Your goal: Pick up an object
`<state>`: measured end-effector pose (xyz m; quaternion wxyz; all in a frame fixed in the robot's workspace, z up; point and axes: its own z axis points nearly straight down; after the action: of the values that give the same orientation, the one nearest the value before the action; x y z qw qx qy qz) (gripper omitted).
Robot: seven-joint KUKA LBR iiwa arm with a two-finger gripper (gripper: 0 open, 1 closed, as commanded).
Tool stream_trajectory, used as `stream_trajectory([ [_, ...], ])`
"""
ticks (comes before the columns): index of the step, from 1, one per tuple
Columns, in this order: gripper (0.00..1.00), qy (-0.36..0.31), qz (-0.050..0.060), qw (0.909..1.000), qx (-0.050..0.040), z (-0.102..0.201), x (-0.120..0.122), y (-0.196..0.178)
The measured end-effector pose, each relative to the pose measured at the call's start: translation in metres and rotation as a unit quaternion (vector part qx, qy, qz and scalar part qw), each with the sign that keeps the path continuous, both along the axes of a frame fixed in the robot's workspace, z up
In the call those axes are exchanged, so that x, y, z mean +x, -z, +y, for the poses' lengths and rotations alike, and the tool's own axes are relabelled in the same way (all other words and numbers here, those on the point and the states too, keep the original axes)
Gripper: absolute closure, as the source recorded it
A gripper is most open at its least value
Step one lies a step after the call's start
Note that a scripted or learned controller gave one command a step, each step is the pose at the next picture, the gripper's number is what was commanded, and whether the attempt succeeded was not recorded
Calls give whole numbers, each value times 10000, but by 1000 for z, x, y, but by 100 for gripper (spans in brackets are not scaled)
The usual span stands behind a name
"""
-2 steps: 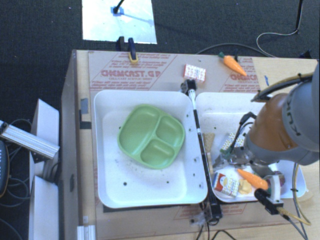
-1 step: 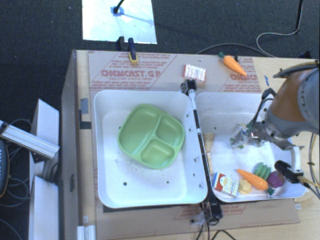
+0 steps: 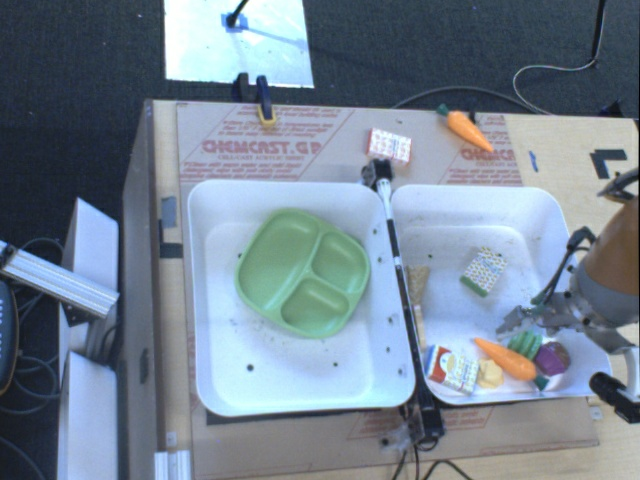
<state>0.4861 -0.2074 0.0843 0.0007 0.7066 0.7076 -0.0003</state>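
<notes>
Carrot (image 3: 505,359) just below tool (image 3: 548,315), apart; tool's grip state impossible to tell.

A divided plate (image 3: 303,272) lies in the left bin (image 3: 215,298); toys (carrot (image 3: 505,358) among them) crowd the right bin's (image 3: 535,213) near corner.

Bright even overhead light; glare on white bins (image 3: 215,298); soft shadows; overall slightly blurry.
</notes>
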Motion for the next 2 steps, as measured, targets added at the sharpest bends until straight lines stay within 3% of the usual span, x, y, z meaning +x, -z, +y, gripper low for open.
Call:
stream_trajectory([
  [1, 100, -14, -20, 10000, -2, 0, 2, -11],
  [2, 100, -11, -20, 10000, 7, 92, 3, -129],
])
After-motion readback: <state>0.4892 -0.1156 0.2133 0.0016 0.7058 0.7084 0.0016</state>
